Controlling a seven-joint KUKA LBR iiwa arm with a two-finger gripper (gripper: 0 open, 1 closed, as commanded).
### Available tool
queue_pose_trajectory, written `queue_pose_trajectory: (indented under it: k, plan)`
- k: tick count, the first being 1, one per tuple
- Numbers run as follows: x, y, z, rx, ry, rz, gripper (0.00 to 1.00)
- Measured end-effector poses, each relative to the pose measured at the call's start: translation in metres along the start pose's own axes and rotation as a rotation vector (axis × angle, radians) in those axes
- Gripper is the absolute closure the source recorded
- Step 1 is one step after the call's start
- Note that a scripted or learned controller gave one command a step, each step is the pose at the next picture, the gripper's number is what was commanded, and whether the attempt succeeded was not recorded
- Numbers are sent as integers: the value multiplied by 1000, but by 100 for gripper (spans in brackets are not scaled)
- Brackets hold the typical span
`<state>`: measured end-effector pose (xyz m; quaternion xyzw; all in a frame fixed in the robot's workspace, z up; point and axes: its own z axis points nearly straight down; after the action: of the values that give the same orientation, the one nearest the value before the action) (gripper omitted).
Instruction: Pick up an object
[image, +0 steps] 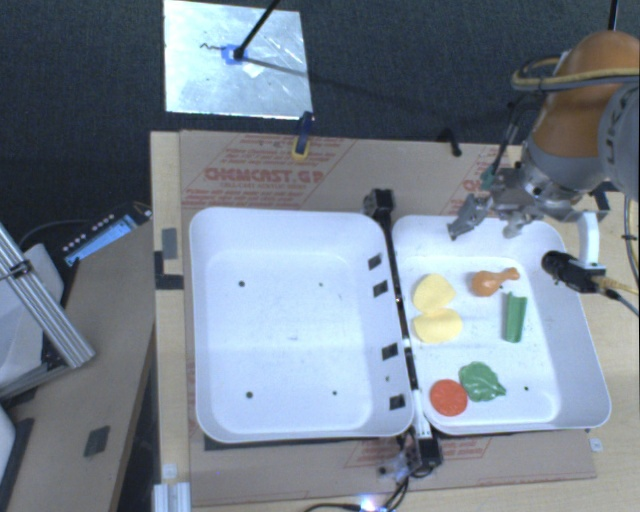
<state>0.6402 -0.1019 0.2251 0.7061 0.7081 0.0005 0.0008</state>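
Two white bins sit side by side on a cardboard sheet (260, 170). The left bin (290, 320) shows bare white floor from wall to wall, so there is wide open room inside it. A black hinge strip (395, 300) runs between the bins.

The right bin (570, 390) holds six items. Two yellow pieces lie near its left wall: the upper yellow piece (433, 292) and the lower yellow piece (438, 326), touching or very nearly so. Below them, near the front wall, one red disc (449, 398) lies just beside one green leafy piece (482, 381); the two look to be touching. Further right, one orange drumstick (492, 281) lies tilted, and one green stick (514, 317) lies just below it, roughly upright in the view. The middle of the bin between the yellow pieces and the stick is bare, as is the right strip along the far wall.

The gripper (493, 218) hangs over the back edge of the right bin, above and behind the drumstick. Its two fingers (465, 218) stand apart with a clear gap between them, and nothing sits in that gap; they touch none of the items. The grey arm with its orange band (585, 90) rises to the upper right
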Motion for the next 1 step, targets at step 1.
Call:
queue_pose_trajectory:
  k: [1]
  plan:
    - [0, 1, -11, -3, 0, -3, 100]
